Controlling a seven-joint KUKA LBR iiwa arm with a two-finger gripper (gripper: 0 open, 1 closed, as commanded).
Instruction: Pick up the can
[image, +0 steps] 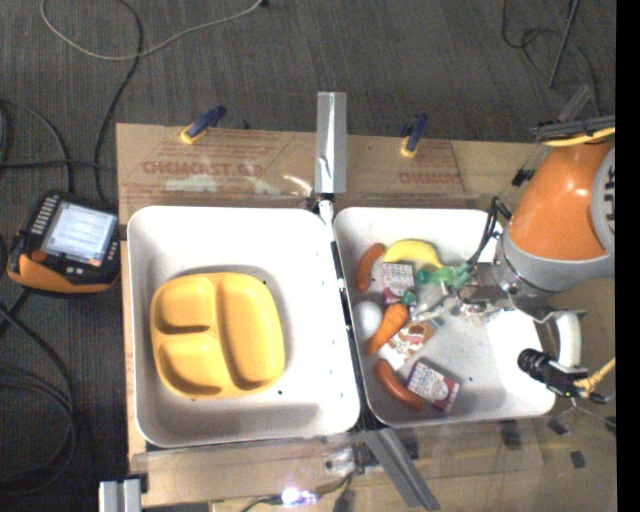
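Note:
A small can (433, 385) with a dark red label lies on its side near the front of the right bin (500, 385). Two more labelled, can-like items sit further back, one (397, 281) by the banana and one (409, 340) beside the carrot. My gripper (452, 292) reaches in from the right over the middle of this bin, above the clutter next to the banana. It is well behind the dark red can and apart from it. The grey wrist and orange band (560, 200) hide the bin's right rear corner.
Around the gripper lie a yellow banana (412, 250), a carrot (387, 327), a white egg (368, 319), two sausages (369, 266) (396, 385) and something green (440, 275). The left bin (150, 400) holds a yellow divided plate (218, 332). A teach pendant (70, 243) lies at far left.

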